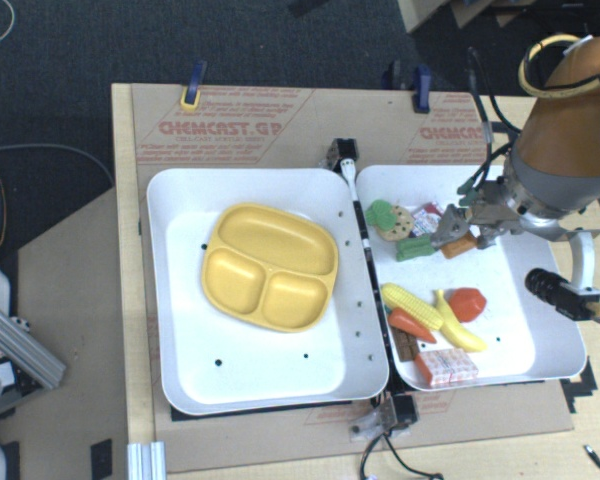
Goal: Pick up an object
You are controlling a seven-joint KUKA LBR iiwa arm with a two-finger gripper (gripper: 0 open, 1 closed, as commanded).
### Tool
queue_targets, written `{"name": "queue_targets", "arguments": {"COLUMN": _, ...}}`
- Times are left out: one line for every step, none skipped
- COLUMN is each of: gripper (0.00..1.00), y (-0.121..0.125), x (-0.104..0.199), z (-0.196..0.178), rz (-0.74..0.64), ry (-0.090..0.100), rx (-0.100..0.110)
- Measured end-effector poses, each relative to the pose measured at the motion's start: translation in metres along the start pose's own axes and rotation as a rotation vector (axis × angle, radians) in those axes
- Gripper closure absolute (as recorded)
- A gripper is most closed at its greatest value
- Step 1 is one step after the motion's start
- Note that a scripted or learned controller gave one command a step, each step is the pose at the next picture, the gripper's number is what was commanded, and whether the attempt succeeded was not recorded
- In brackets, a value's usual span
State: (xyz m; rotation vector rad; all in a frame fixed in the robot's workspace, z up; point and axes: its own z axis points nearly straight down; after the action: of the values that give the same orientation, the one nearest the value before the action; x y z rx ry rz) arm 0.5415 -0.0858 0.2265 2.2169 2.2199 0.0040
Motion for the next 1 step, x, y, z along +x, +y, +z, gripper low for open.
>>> {"name": "queue_targets", "arguments": {"gripper": 1.00, "y": 0.0423, "x": 0.0109, "z": 0.0054, "rz": -0.002, "ry": 0.000, "rx": 0.000}}
